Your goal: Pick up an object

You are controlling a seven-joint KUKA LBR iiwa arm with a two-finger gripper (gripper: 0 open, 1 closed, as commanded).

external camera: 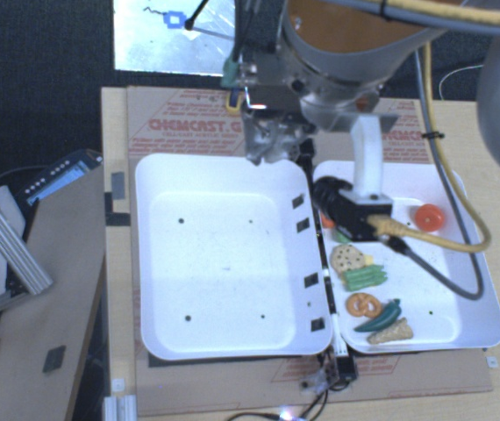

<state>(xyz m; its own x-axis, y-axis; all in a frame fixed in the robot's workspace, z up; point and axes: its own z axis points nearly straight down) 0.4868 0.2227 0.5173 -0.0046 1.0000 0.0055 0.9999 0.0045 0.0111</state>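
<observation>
In right bin point(474, 323): green pepper point(380, 315) long axis slanting up-right

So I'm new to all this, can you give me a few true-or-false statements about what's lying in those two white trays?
1. The small items all lie in the right bin. True.
2. The orange-red ball sits in the left bin. False: it is in the right bin, near its far side.
3. The pretzel lies beside the green pepper. True.
4. The cracker is stacked on the ball. False: they lie apart.
</observation>
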